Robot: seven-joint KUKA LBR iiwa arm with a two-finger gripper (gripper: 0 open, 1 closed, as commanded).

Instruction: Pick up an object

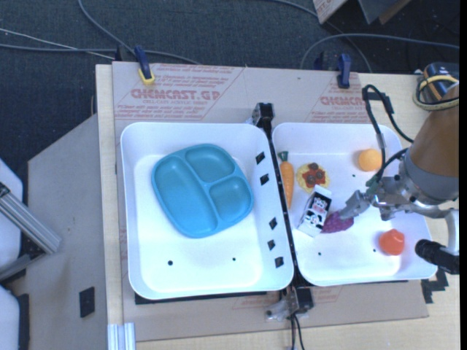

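Observation:
The right bin [343, 268] holds a carrot [286, 181] along its left wall, a small pizza slice toy [313, 175], a black-and-white carton [315, 211], a purple piece [337, 223], an orange ball [370, 160] and a red-orange pepper [392, 242]. My gripper [350, 208] reaches in from the right and its tip hangs right at the purple piece, beside the carton. I see nothing clearly held between its fingers.
The left bin [146, 261] carries a blue divided plate [203, 189]. Black clips run along the divider [271, 195] between the bins. Cables [376, 108] hang over the right bin's back corner. Cardboard lies under both bins.

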